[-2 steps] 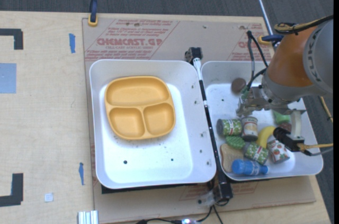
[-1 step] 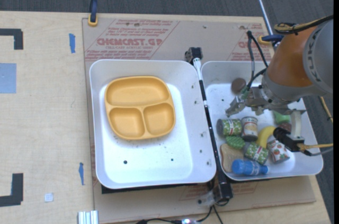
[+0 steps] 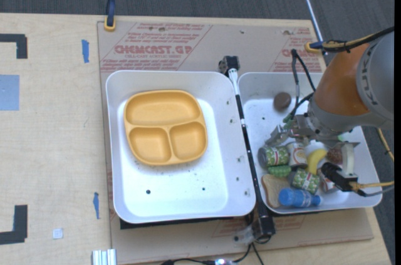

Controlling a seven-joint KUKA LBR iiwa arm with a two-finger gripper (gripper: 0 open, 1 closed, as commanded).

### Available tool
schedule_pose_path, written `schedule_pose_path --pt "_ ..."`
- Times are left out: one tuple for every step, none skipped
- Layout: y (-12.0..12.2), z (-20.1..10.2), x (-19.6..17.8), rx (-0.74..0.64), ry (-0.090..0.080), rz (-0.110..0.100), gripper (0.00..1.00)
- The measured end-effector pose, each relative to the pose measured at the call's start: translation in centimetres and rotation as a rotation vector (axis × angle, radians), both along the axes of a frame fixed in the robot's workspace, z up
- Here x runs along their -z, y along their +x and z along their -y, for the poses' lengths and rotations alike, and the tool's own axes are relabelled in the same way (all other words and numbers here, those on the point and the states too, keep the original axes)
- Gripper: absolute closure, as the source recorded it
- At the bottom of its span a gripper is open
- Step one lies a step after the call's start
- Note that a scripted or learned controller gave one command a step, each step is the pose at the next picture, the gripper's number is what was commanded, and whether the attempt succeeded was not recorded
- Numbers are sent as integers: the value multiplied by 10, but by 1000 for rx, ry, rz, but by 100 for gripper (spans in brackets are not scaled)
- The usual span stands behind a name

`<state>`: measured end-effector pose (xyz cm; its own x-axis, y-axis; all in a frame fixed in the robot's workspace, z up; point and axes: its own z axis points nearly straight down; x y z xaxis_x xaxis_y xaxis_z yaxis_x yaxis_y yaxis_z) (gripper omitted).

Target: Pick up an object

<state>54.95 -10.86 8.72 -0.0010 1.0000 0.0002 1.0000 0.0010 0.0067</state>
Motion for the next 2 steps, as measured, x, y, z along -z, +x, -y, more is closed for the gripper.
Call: schedule_pose_path --pt "2 1 -11 1 -3 7 100" --pt "2 1 -11 1 -3 6 0"
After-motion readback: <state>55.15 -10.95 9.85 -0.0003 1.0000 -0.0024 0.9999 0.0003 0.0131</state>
